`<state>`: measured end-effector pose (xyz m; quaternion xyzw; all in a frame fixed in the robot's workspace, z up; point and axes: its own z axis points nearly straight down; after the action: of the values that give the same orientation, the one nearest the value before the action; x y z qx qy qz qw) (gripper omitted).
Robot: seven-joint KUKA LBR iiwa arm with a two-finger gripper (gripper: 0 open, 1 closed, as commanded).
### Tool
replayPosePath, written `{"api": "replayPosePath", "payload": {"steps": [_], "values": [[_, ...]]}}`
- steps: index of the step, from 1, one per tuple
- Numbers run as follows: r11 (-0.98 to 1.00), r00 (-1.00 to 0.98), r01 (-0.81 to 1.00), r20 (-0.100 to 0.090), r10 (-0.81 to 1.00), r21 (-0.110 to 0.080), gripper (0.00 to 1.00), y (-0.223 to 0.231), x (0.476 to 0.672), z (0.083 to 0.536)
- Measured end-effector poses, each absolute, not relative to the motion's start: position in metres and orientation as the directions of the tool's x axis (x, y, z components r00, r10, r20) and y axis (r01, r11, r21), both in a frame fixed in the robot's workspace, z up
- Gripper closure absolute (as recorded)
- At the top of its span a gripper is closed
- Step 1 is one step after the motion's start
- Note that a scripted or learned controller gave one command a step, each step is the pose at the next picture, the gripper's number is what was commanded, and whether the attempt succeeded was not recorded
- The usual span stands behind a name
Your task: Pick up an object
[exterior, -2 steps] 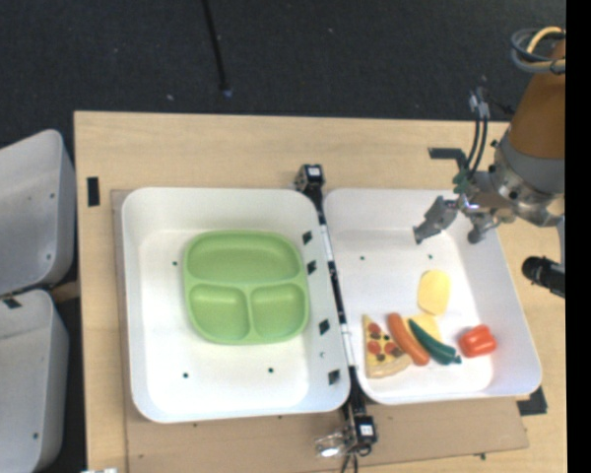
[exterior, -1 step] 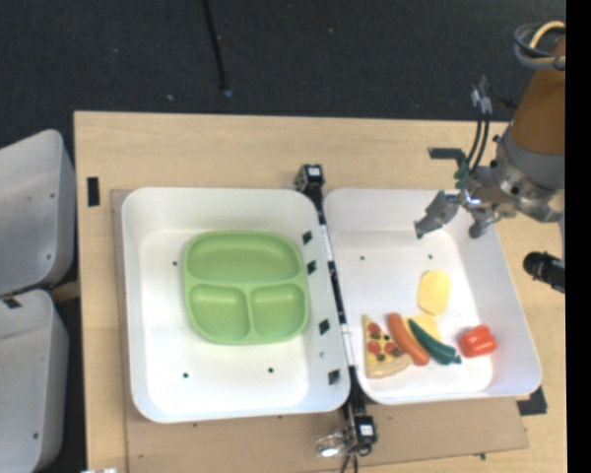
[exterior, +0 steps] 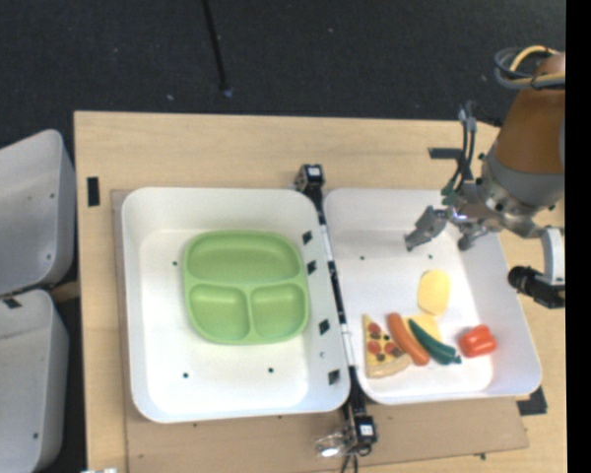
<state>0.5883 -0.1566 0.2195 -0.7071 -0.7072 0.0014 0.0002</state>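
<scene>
In the right bin (exterior: 374, 215), near its front, lie several toy foods: a yellow lemon-like piece (exterior: 433, 290), a pizza slice (exterior: 382, 347), an orange-red sausage (exterior: 407, 337), a dark green vegetable (exterior: 434, 343) and a red pepper (exterior: 477, 340). My gripper (exterior: 445, 235) hangs over the far right part of that bin, above and behind the yellow piece. Its two fingers stand spread apart, open, with nothing between them. The grey arm with its orange band (exterior: 528, 136) comes in from the right.
A green divided plate (exterior: 245, 286) lies in the left bin (exterior: 148, 235). A black-clipped divider (exterior: 325, 264) joins the two bins. The wooden bench (exterior: 227, 146) surrounds them, and white panels (exterior: 20, 225) stand at the far left.
</scene>
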Motion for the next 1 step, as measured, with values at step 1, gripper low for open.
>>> {"api": "replayPosePath", "payload": {"steps": [1], "values": [[0.000,0.000,1.000,-0.001,1.000,-0.004,0.00,-0.1569,0.5855,0.1565]]}}
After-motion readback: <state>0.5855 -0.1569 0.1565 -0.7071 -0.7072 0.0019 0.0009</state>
